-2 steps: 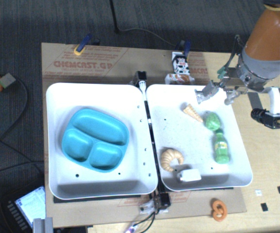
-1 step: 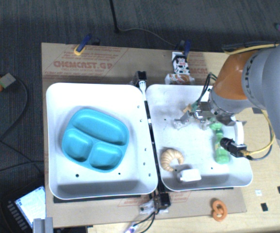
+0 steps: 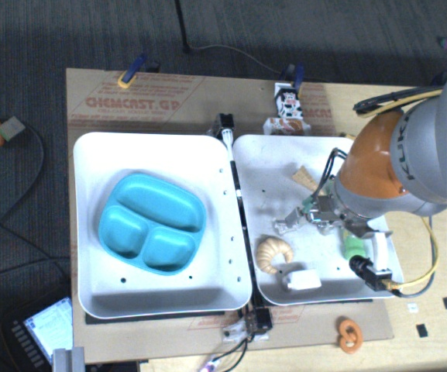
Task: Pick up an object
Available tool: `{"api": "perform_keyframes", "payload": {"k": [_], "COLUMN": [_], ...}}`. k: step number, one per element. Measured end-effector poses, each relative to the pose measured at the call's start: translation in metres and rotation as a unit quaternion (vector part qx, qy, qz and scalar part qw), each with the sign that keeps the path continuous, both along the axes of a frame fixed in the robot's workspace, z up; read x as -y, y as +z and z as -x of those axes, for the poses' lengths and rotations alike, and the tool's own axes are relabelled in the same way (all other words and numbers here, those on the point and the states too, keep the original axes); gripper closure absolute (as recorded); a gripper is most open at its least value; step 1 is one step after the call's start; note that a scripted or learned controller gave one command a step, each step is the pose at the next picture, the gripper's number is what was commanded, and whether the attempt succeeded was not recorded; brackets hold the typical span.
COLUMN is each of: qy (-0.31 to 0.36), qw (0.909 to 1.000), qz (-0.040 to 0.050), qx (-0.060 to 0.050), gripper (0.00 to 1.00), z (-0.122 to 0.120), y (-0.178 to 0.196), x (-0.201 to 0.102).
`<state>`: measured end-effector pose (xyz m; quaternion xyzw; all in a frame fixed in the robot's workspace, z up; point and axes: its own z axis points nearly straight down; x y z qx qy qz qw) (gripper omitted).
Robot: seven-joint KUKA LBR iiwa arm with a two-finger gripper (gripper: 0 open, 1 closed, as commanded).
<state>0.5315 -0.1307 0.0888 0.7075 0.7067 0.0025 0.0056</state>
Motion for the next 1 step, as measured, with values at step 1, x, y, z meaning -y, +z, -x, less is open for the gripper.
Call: {"api": "perform_keyframes", "payload": {"k": [1], "qy": [0.0], "qw": [1.0], "qz": [-0.0025], "qx": [-0.007], "gripper": [0.0], "z": [0.0486], "y": [0.0062], "x": [-0.0071]}}
